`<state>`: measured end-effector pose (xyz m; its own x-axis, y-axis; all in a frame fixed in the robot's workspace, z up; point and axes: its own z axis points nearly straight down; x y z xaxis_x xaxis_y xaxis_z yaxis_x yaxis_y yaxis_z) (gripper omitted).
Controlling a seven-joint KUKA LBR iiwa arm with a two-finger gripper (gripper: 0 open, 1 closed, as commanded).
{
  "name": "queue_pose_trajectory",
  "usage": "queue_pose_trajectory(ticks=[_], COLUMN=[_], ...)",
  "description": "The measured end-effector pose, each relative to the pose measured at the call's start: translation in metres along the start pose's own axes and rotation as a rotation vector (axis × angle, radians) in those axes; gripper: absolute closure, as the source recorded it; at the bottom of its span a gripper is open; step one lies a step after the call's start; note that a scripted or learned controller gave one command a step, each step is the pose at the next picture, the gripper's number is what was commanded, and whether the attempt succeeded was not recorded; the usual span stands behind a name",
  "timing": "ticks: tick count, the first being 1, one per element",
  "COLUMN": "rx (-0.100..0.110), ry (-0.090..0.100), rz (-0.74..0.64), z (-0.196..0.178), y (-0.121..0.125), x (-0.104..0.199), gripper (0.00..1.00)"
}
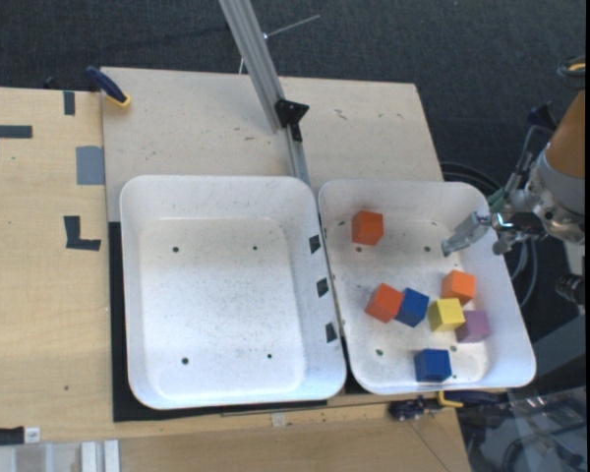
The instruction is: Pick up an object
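The right bin (398, 188) holds several small cubes. An orange cube (368, 228) lies alone near its back left. Further forward, a red-orange cube (383, 302), a blue cube (412, 307), a yellow cube (446, 314), another orange cube (459, 285) and a pale purple cube (473, 325) are clustered together. A second blue cube (433, 365) rests by the front rim. My gripper (475, 243) hovers over the bin's right side, just behind the orange cube of the cluster, open with nothing between its fingers (461, 236).
The left bin (216, 183) sits beside the right one, their rims touching. A slanted metal rail (254, 47) crosses the bench behind the bins. A blue and yellow clamp (108, 85) lies at the bench's back left. Cables hang at the right.
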<state>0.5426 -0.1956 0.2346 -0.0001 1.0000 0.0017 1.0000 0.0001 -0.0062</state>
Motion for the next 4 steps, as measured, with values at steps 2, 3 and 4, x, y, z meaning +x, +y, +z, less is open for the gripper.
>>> queue_pose_trajectory(ticks=[2, 3, 4], rx=[-0.001, -0.002, -0.029], ry=[-0.002, -0.002, -0.013], rz=[-0.001, -0.001, -0.001], z=[0.041, 0.104, 0.116], y=[-0.003, -0.004, 0.002], x=[0.0, 0.005, 0.002], gripper=[0.0, 0.0, 0.0])
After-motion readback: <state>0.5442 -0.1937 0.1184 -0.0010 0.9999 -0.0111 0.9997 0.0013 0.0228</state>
